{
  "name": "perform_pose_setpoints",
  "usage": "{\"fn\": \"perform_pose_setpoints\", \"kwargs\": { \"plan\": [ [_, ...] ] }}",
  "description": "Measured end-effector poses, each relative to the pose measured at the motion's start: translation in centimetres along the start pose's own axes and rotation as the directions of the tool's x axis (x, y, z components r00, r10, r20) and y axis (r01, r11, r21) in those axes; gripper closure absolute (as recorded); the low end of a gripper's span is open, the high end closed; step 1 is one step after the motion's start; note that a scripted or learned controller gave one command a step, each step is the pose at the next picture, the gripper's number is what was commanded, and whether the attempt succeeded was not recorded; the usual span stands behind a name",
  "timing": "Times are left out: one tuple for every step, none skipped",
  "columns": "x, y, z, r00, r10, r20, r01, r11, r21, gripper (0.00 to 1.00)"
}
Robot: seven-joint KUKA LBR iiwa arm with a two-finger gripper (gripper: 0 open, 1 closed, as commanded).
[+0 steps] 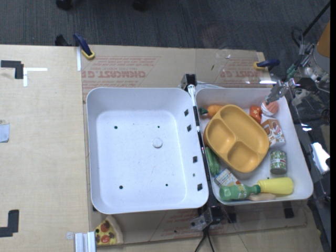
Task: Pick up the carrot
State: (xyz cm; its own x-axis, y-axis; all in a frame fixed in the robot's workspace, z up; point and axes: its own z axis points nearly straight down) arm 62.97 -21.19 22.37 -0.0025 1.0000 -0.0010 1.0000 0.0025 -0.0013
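The carrot [213,109] is a small orange piece at the back left of the right bin [301,156], partly tucked under the rim of a yellow divided plate [236,137]. My gripper [275,94] hangs over the bin's back right corner, well to the right of the carrot and apart from it. It points down toward a white and red item [269,108] lying just below it. Nothing from the bin is visibly lifted.
The right bin also holds a red tomato-like piece [255,113], a printed carton [274,131], a small can [278,161], a green bottle [237,191], a yellow bottle [275,185] and a green vegetable [212,161]. The left bin [94,140] stands beside it.
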Motion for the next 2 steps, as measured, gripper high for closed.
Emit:
{"fn": "perform_pose_setpoints", "kwargs": {
  "plan": [
    [7.9,-0.1,10.7,0.998,0.062,0.000,-0.062,0.998,-0.001,0.00],
    [10.2,2.2,12.8,0.980,0.198,0.019,-0.199,0.980,0.027,0.00]
  ]
}}
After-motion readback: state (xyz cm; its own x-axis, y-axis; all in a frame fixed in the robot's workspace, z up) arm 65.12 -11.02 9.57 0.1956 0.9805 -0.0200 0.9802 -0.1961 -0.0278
